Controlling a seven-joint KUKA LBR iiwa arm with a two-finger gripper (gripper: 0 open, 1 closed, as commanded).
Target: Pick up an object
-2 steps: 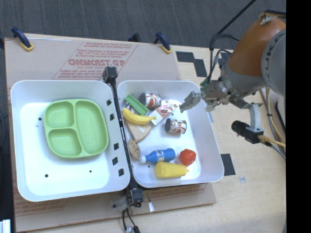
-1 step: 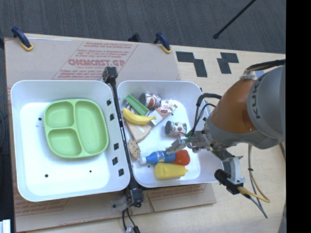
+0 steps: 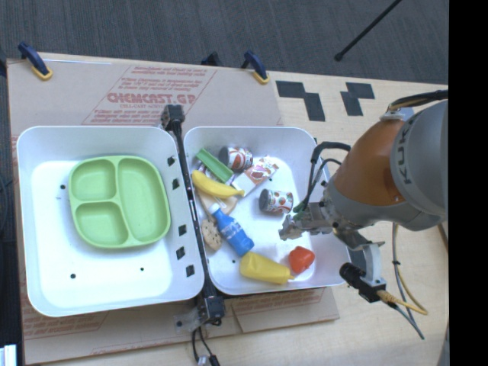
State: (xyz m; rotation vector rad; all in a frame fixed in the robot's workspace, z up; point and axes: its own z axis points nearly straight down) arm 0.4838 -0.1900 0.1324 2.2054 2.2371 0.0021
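The right bin (image 3: 305, 139) holds several small items. A yellow banana (image 3: 216, 185) and a green bar (image 3: 215, 165) lie at its left, a red-and-white can (image 3: 239, 158) and a red-and-white packet (image 3: 261, 168) at the back. A small dark can (image 3: 276, 200) lies in the middle. A blue bottle (image 3: 232, 233), a yellow piece (image 3: 264, 268) and a red piece (image 3: 302, 259) lie toward the front. My gripper (image 3: 293, 227) hangs low in the bin's right part, between the small dark can and the red piece, just above the latter. Nothing shows in its grasp.
The left bin (image 3: 46, 280) bears a green divided plate (image 3: 118, 200). A brown cracker (image 3: 211, 236) lies beside the blue bottle against the divider between the bins. My grey and orange arm (image 3: 381, 174) covers the right bin's right rim. Cables trail at the front right.
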